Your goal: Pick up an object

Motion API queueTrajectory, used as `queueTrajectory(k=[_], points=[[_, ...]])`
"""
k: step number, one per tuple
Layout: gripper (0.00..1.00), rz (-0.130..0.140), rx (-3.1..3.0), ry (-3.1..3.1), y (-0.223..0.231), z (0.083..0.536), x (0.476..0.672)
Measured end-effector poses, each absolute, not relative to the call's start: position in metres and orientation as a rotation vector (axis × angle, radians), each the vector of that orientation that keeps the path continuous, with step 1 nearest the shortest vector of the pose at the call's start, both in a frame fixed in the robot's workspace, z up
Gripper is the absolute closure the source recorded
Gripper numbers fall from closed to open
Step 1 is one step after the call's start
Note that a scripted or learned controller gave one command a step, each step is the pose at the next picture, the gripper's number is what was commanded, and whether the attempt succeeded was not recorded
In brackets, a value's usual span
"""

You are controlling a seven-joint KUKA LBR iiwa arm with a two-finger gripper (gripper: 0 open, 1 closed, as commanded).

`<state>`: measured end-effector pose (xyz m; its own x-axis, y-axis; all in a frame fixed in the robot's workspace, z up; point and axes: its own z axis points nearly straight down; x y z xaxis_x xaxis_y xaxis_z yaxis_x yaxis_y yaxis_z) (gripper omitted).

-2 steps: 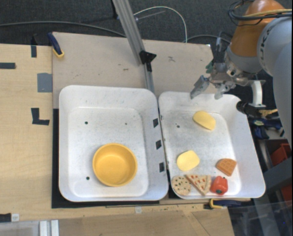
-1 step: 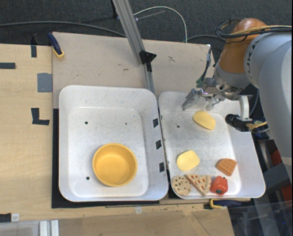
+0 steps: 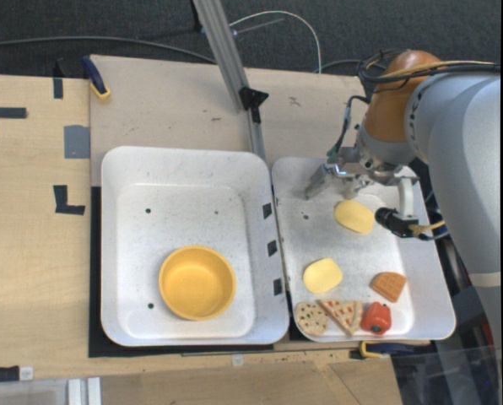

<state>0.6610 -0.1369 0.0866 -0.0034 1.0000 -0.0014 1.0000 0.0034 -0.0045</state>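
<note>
Nothing has yet been lifted. The pincer (image 3: 334,181) is seen spread open and empty over the far part of the right bin (image 3: 295,226), just left of a pale yellow lump (image 3: 354,217) resting on the floor. Descent, closing and lifting remain.

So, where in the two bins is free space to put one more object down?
Left bin: free along its back half and left side; the yellow bowl takes the front middle. Right bin: a bare strip behind the pale yellow piece. Its front edge is crowded: cookie, wedge, red piece.
</note>
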Motion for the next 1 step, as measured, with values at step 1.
queueTrajectory(k=[1], points=[[1.0, 0.005, -2.216, -2.226, -0.1361, 0.0985, 0.6617]])
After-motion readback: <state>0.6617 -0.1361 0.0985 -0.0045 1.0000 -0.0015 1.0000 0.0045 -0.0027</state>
